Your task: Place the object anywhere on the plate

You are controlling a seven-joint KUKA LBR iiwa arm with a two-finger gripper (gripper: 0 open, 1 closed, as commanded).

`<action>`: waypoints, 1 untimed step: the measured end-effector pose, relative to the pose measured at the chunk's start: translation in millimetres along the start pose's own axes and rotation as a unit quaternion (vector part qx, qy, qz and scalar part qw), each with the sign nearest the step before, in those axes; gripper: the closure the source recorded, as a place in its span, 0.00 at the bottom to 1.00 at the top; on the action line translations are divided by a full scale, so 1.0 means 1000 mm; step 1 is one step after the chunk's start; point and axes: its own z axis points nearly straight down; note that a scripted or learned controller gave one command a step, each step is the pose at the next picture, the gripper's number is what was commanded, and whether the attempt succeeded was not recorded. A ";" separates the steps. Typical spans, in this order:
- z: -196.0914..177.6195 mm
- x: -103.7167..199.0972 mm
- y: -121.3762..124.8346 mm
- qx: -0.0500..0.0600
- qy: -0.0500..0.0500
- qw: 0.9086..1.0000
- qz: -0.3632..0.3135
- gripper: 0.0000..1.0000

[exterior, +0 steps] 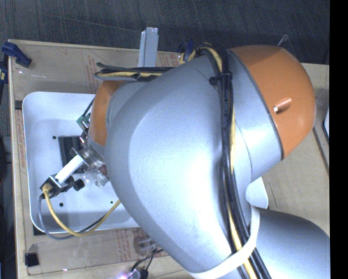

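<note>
the grey arm point(185, 156) with its orange band point(278, 97) reaches in from the right and covers most of the bench point(57, 60), hanging over the right part of the left white bin point(37, 106). the bin's left wall, front rim and much of its floor are in sight. the gripper point(89, 166) sits low inside this bin, near its middle, pointing toward the left wall; whether it is open or closed cannot be told, and nothing can be seen held in it. a flat black rectangular thing point(66, 147) lies on the bin floor just beside the gripper, partly hidden by it; whether this is the object cannot be told. a small blue clamp point(15, 52) grips the bench's far left corner.
</note>
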 end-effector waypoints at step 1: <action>-0.092 -0.028 0.062 -0.001 0.004 0.994 0.109 1.00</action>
